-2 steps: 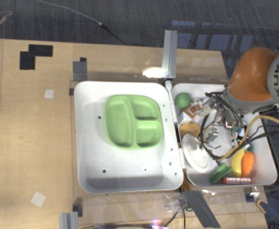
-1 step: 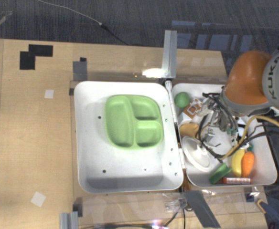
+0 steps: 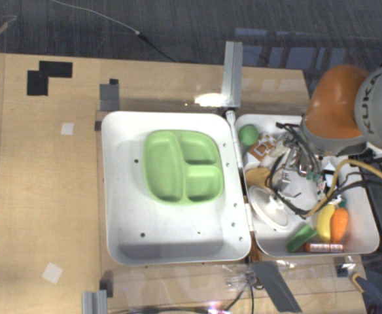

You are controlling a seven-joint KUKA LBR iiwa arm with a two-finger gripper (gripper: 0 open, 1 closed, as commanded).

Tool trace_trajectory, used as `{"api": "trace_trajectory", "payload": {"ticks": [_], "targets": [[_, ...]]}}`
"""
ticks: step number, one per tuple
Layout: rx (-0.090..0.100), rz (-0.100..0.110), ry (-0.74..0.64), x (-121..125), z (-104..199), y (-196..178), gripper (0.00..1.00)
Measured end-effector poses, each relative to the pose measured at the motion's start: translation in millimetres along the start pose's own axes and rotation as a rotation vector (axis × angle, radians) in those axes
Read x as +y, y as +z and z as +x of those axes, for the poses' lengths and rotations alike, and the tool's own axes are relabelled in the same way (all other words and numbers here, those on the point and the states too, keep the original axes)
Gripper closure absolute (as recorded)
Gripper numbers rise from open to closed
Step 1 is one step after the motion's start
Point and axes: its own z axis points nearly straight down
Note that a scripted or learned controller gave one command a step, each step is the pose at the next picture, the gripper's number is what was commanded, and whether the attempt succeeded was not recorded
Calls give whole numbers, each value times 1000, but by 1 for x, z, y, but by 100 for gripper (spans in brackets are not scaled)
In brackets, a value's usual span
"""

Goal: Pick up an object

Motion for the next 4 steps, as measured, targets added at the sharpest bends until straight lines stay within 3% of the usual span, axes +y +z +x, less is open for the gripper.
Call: {"api": "trace_trajectory", "payload": {"ticks": [1,2,3,4], "targets": [[11,-15,-203,0,-41,-13,0],[15,-13,-235,23,-58,-5,0],[-10,-12,-307,16,-44,3,0],[-18,-2,-304,9,-49,-14,100]]}}
